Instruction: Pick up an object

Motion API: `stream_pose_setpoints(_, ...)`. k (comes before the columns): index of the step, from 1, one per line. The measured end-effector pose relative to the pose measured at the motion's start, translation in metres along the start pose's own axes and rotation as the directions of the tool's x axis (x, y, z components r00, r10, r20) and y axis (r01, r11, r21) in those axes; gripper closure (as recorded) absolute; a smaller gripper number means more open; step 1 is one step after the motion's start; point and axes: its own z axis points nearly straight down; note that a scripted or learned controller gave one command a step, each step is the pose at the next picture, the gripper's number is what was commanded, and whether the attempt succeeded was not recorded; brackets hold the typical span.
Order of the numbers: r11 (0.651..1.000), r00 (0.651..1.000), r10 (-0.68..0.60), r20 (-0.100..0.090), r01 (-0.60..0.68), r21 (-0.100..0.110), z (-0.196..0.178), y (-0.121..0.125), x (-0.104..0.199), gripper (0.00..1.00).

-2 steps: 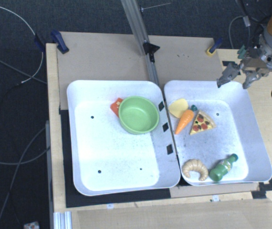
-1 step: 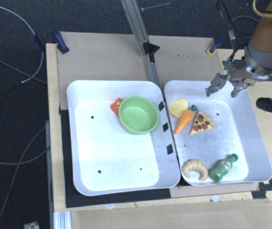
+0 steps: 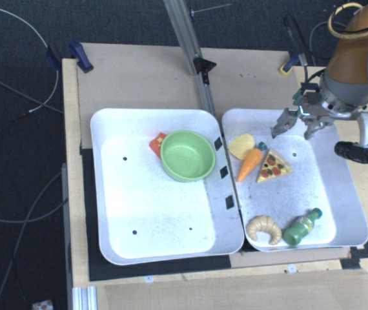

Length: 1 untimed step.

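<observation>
Landmark: right bin (image 3: pixel 339 202), white, shallow, on tan surface (image 3: pixel 145 76). Left bin (image 3: pixel 139 218) touching its left wall.

Inside right bin, upper-left part: yellow lemon (image 3: pixel 241 145); carrot (image 3: pixel 249 165) just below-right of it, tilted, green top up-right, looks to touch lemon. Pizza slice (image 3: pixel 272 166) just right of carrot, near bin's middle. Along bin's front wall: croissant (image 3: pixel 265 228) at front-left, green bottle (image 3: pixel 301 227) just right of it, lying tilted, cap toward upper right.

Gripper (image 3: pixel 296 126) over bin's back edge, above and to the right of pizza slice, well apart from croissant and bottle. Fingers (image 3: pixel 282 125) spread apart, nothing between them, no contact with any object. Grey arm with orange band (image 3: pixel 355 47) reaching in beyond bin's back-right corner.

Left of right bin, in left bin's upper middle: green bowl (image 3: pixel 186 155), upright, with red item (image 3: pixel 157 144) partly hidden behind its left rim; kind unclear.

Metal pole (image 3: pixel 187 37) slanting down to the gap at bin's back-left corner. Blue clamps (image 3: pixel 81 57) at surface's far corners.
</observation>
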Motion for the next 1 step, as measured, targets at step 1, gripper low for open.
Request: stream_pose_setpoints(1,1.0,1.0,0.002,-0.001,-0.002,0.003,0.0491,-0.0046,-0.0081,0.0)
